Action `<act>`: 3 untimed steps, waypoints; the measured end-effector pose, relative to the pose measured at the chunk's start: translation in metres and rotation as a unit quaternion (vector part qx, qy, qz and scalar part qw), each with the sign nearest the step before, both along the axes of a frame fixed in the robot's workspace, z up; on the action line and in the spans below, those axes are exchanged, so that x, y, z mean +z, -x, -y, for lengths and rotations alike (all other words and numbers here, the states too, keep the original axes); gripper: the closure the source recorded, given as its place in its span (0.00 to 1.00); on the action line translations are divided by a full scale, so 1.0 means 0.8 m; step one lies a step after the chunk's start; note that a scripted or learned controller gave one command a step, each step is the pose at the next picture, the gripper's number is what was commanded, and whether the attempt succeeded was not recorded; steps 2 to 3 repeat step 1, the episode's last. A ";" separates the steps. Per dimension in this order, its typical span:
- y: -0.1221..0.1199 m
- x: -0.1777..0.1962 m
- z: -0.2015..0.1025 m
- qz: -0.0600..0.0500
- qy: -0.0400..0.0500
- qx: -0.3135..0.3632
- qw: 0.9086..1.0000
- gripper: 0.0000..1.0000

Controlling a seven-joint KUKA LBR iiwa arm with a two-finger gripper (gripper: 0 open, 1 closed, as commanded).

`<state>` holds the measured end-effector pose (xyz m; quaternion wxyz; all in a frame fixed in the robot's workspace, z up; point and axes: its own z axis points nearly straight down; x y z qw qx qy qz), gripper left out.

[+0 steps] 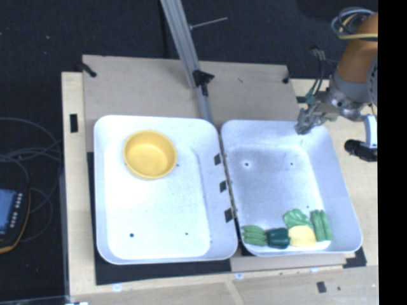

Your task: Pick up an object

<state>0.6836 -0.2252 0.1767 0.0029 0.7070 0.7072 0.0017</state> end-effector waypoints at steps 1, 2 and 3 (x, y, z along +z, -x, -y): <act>0.002 0.080 0.003 0.000 0.000 0.000 1.000 1.00; 0.002 0.080 0.003 0.000 0.000 0.000 1.000 1.00; 0.002 0.080 0.003 0.000 0.000 0.000 1.000 1.00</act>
